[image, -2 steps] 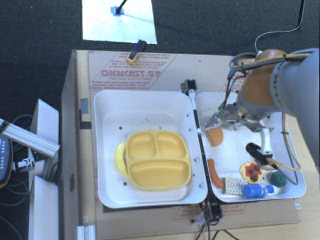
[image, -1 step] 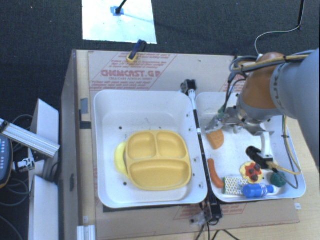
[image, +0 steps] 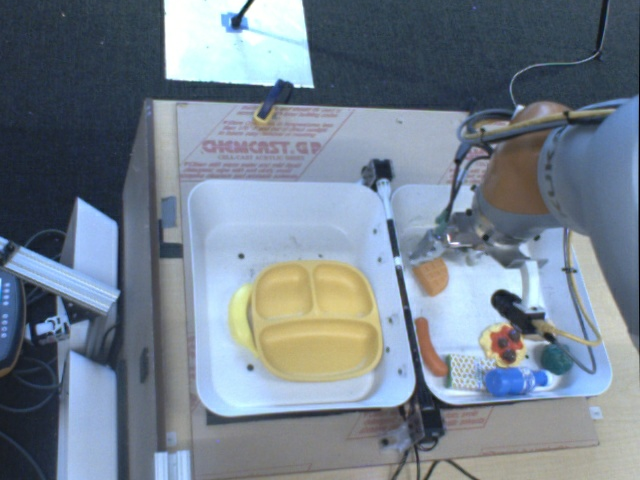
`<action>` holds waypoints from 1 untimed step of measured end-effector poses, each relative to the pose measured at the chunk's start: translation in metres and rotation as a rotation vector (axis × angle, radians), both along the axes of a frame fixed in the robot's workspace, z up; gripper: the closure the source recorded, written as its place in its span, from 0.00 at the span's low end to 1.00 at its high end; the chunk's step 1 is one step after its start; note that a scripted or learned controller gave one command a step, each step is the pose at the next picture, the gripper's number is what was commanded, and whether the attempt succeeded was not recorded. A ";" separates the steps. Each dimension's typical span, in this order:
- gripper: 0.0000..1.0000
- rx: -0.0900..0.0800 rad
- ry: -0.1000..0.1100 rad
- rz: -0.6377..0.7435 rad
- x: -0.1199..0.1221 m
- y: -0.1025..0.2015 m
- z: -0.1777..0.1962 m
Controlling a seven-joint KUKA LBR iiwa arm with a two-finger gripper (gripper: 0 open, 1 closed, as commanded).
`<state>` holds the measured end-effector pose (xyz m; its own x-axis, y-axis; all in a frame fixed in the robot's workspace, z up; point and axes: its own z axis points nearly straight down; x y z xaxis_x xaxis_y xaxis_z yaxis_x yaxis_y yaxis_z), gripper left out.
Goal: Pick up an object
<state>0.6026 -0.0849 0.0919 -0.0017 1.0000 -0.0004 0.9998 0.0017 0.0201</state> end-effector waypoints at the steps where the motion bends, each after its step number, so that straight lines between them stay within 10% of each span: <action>1: 0.00 -0.002 -0.003 -0.002 -0.009 0.000 0.000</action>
